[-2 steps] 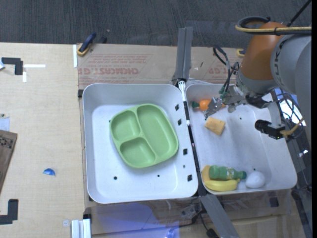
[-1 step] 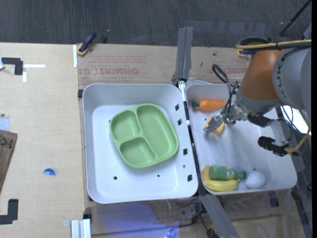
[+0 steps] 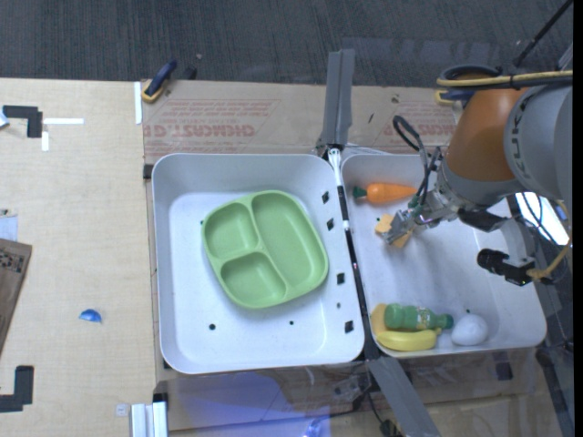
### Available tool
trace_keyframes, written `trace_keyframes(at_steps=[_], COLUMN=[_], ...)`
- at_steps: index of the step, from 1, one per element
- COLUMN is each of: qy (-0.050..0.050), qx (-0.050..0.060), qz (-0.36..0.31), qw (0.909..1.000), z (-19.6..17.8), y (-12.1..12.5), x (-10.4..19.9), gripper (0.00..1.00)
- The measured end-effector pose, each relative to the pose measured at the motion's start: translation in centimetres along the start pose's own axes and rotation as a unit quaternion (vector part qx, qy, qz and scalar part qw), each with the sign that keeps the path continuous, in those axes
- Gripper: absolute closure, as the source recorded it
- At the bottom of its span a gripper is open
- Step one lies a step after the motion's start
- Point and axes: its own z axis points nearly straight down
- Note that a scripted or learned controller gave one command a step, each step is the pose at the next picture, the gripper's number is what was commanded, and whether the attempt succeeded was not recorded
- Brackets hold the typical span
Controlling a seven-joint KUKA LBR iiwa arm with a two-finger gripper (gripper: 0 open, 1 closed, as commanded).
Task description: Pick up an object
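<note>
**Right bin, arm in reach**

Pincer (image 3: 401, 232): small and blurred; whether spread or clamped, cannot tell. One pale yellow object (image 3: 386, 224) touches its tip, shape unclear. Beyond it, one orange plastic carrot (image 3: 387, 191). Nearer the camera: one green bottle (image 3: 414, 318), one yellow banana (image 3: 405, 340), one white rounded lump (image 3: 470, 330).

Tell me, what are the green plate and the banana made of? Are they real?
The green plate looks like smooth moulded plastic: one even pale green, with three rounded compartments and a soft sheen. The banana is probably a plastic toy, since its yellow is flat and unmarked with a slight gloss, though from this distance I can't rule out a real one.
</note>
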Motion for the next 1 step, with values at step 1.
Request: trace_keyframes(at_steps=[1], qy=[-0.001], qx=[-0.001], qz=[0.166], qw=[0.9861], z=[-9.35], y=[4.34], x=[2.22], gripper=[1.00])
